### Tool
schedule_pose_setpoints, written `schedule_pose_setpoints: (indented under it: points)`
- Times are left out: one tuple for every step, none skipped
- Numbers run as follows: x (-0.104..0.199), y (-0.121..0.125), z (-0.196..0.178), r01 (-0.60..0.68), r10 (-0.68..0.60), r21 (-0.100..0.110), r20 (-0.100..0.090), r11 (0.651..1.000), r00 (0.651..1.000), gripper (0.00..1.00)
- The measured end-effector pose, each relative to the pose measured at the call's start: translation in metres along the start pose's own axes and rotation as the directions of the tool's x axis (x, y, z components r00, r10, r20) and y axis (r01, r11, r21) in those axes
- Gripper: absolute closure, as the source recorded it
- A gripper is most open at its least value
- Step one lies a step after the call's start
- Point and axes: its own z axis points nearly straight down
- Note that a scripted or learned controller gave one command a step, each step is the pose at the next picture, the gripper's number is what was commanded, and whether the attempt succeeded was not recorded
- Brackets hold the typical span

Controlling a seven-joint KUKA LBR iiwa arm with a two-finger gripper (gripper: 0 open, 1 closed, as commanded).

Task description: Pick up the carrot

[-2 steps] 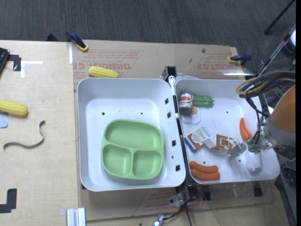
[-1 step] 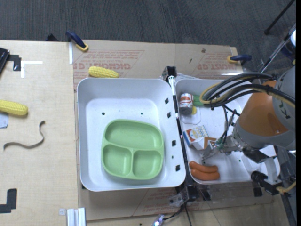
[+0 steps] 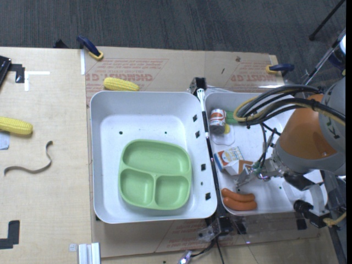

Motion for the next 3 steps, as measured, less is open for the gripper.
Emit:
schedule_pose_setpoints:
  points:
    - [0.004,0.000,0.000,-0.323,0.323,0.001,0.001,0.946,0.946,0.00]
    - [-0.042,-0.008,0.000,-0.734,0.734,0.001,0.002,0.679,0.679,0.00]
    - [-0.004,0.065,0.000,-0.689,0.689,0.000,0.002,0.724,0.724,0.00]
